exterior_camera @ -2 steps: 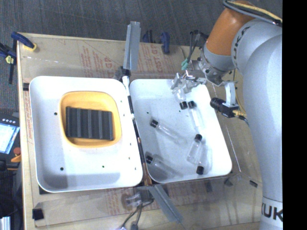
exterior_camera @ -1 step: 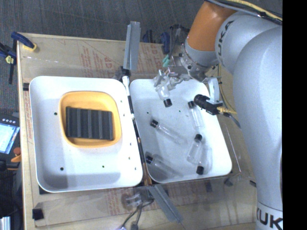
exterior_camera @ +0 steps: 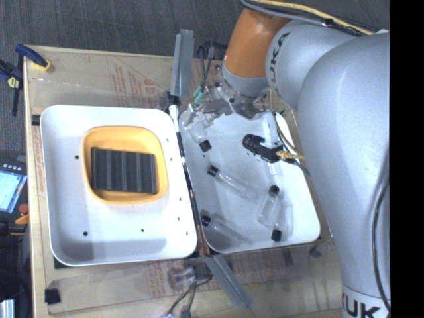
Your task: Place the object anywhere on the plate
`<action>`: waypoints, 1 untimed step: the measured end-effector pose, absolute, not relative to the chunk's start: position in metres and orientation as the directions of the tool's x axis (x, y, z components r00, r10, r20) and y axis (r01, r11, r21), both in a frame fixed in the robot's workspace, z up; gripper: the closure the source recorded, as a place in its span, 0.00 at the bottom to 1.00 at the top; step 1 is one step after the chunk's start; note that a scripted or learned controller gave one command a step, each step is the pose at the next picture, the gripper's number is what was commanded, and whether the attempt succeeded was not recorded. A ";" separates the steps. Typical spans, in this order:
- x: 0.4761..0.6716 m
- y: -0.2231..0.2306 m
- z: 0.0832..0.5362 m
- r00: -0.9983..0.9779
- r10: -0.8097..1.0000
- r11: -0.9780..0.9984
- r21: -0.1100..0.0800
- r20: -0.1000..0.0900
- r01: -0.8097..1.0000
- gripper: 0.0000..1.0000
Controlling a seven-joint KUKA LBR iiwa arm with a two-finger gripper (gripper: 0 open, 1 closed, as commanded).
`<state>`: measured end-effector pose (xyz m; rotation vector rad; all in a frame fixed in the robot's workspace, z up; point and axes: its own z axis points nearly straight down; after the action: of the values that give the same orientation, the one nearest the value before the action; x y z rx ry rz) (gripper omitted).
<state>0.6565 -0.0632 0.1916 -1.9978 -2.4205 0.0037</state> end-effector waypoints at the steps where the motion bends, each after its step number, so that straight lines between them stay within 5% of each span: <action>1: 0.637 -0.041 0.191 -0.444 0.896 0.444 -0.005 0.002 0.896 1.00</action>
<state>0.6368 -0.0405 0.1911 -1.6539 -2.6659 0.0044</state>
